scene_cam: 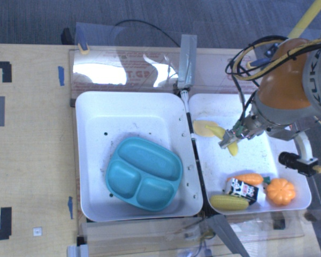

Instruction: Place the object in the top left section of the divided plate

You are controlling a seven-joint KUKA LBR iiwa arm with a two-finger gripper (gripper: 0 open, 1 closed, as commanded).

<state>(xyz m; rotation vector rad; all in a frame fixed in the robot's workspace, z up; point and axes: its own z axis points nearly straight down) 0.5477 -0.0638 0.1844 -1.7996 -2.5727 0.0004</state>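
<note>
The two-finger gripper (228,140) hangs low over the upper part of the right-hand white bin (289,150), its metal fingers pointing down and toward eight o'clock. They sit right on the middle of a curved yellow plastic banana (207,128), which runs from the ten o'clock side of the fingertips to a stub poking out at about five o'clock. The fingers look drawn in close around the fruit, though whether they truly pinch it or merely rest against it I cannot tell from here. At two o'clock from the gripper rises the grey arm (315,98) with its broad orange band (286,79), looped about with black and yellow cables.

Down at six o'clock from the gripper, along the near wall of the same bin, a cluster of toys lies packed together: a small black-and-white printed carton (242,189) in the middle, an orange carrot-shaped piece (247,179) touching it at twelve o'clock, a yellow ear of toy corn (229,202) just beneath at seven o'clock, and a round orange toy pumpkin (281,191) at three o'clock of the carton.

Well away at nine o'clock, across the ridge where the bins meet, the left-hand white bin (96,116) holds a teal three-section divided plastic plate (144,173), lying flat and slightly turned.
</note>
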